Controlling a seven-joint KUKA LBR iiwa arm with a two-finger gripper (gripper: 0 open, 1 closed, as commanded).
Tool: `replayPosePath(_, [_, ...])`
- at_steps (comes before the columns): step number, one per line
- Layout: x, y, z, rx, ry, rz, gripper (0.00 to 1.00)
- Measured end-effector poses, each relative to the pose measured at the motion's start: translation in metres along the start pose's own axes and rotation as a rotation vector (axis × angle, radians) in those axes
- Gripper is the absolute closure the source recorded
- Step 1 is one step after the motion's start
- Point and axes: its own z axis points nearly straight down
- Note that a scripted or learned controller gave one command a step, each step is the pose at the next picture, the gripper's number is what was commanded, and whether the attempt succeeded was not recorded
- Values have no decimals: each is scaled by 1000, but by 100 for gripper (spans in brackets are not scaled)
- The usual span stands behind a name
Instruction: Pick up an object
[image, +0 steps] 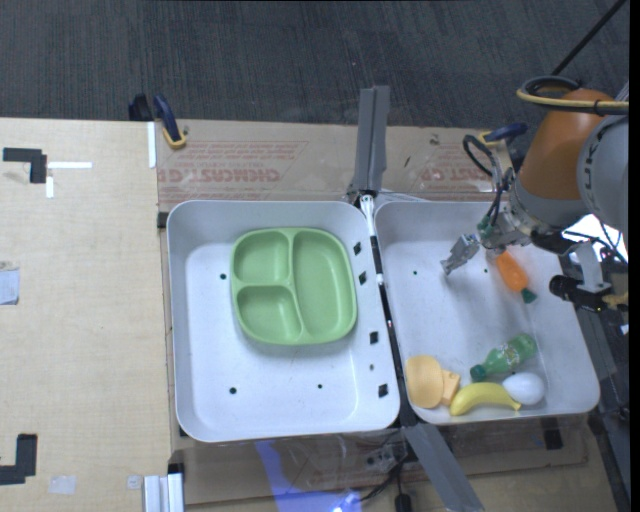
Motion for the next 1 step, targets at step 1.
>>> replayPosePath(1, [-25, 11, -1, -3, -2, -318, 0])
